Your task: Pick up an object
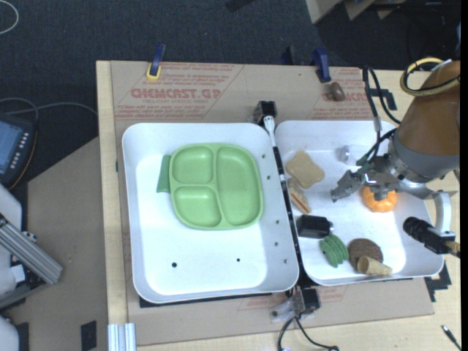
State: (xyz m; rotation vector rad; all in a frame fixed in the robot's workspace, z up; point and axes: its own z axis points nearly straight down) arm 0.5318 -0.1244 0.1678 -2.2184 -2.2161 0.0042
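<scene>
Clutter fills the right-hand shallow white bin [322, 134], so choose your target before you commit. The gripper [349, 187] hangs over the middle of that bin, its dark metal fingers pointing toward the left, and I cannot tell from this slanted view whether the jaws are spread or closed; nothing shows between them. Just beside it on the arm's side sits a small orange rounded object [380, 200], partly hidden under the wrist. A tan bread-like slice [305, 170] lies near the bin's left wall, with a thin reddish stick-shaped piece [298, 198] below it, then a black rectangular block [314, 226], a dark green ridged leaf-shaped toy [334, 248], and a brown rounded lump with a pale wedge leaning on it [365, 255] near the front rim. A small grey item [343, 152] rests toward the back.

The left white bin [146, 269] holds a pale green divided plastic tray [216, 185] and is well apart from the gripper, so ignore it.

You would do best to take whichever piece has free space on both sides. The orange object is nearest, but its round shape may roll out of a pinch; centre over it and come down straight. The black block looks easier to hold, though it lies close to the dividing wall, so line the jaws up along that wall. Check for something between the jaws before lifting far.
</scene>
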